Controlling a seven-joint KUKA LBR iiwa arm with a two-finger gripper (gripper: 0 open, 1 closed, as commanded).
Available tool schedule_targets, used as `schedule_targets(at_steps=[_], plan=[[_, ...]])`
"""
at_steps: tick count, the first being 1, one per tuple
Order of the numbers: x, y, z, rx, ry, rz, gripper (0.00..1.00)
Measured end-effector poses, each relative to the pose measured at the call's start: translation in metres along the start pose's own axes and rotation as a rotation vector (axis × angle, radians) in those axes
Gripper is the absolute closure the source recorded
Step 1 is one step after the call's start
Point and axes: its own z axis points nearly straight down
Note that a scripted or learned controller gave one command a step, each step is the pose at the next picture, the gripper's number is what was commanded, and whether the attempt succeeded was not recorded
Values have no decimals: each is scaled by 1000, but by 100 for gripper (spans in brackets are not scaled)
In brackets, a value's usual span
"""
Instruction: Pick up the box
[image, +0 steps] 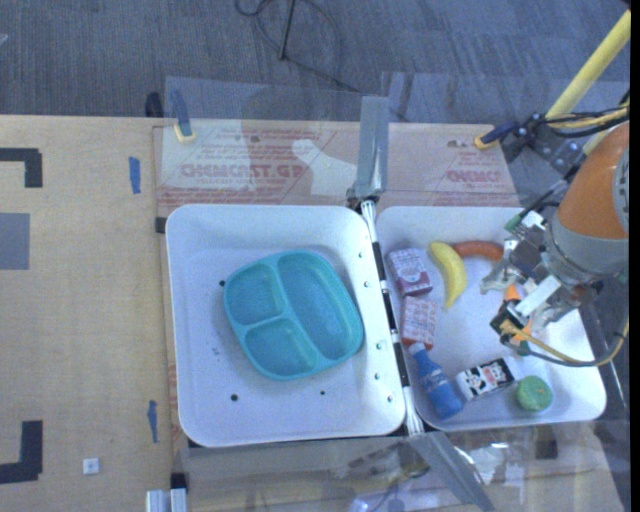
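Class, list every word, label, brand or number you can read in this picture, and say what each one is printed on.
"CHUNGHAT.GB", roughly, reversed and faint: cardboard panel behind the left bin.
Second red print: cardboard behind the right bin; unreadable.
Pink box, pink packet, black-and-white carton: print too small.

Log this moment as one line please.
task: pick up box | gripper: over right bin, nothing seen held | boxes by left wall | carton near front | status: not picked

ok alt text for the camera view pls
The gripper hangs over the right bin, which holds two pink boxes, a banana, a blue bottle, a black-and-white carton and a green ball. The left bin holds a teal divided plate.
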Motion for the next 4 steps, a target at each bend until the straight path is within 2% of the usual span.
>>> schedule_targets(at_steps=[1,2,3,4], plan=[[-48,-41,57,-1,1,-7,0],[-75,-29,-50,-3,0,147,0],[-33,-64,46,-15,11,185,0],[-37,-66,41,-4,3,190,100]])
